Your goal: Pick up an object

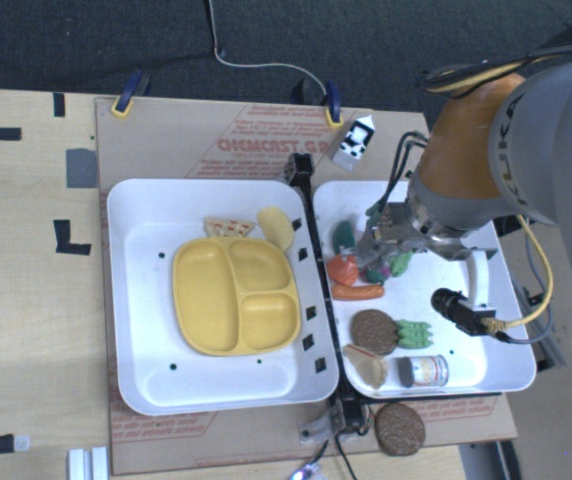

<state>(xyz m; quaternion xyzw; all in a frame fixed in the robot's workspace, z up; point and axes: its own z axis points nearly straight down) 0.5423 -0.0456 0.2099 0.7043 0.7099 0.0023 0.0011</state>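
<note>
two white bins [126,298]; one yellow tray [236,296]

tray [234,296] in left bin [126,268]

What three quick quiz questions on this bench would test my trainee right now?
1. True or false: the yellow three-compartment plastic tray lies in the left white bin.
2. Which sits nearest the right white bin's near edge: A) dark green toy B) small white-labelled can C) orange carrot-shaped toy?
3. Fill in: the brown round disc outside the bins rests on the ___ board.

Key: 1 true; 2 B; 3 cardboard.
</note>
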